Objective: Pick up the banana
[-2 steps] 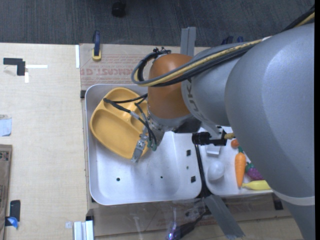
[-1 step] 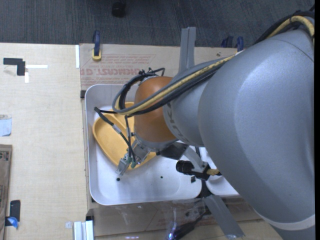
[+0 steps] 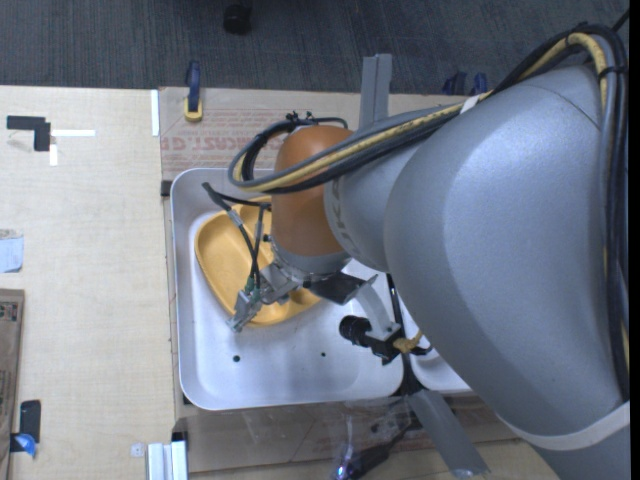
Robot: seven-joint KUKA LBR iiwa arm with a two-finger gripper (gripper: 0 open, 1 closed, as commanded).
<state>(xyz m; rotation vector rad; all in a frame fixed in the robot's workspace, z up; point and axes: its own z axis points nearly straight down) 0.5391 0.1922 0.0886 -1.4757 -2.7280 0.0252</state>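
The banana (image 3: 222, 253) is a broad yellow curved shape lying in the left part of the left white bin (image 3: 290, 378). Its right side is hidden under the arm. My gripper (image 3: 245, 310) hangs below the orange wrist band (image 3: 305, 198) and reaches down to the banana's lower edge, where its tip seems to touch the yellow surface. Cables run along the wrist and cover part of the gripper.
The grey arm fills the right half of the view and hides most of the right bin (image 3: 445, 373). A black part with a yellow tag (image 3: 368, 334) sits over the left bin's right side. Pale wooden bench (image 3: 80, 268) lies to the left, with a blue-yellow clamp (image 3: 193, 93) behind the bin.
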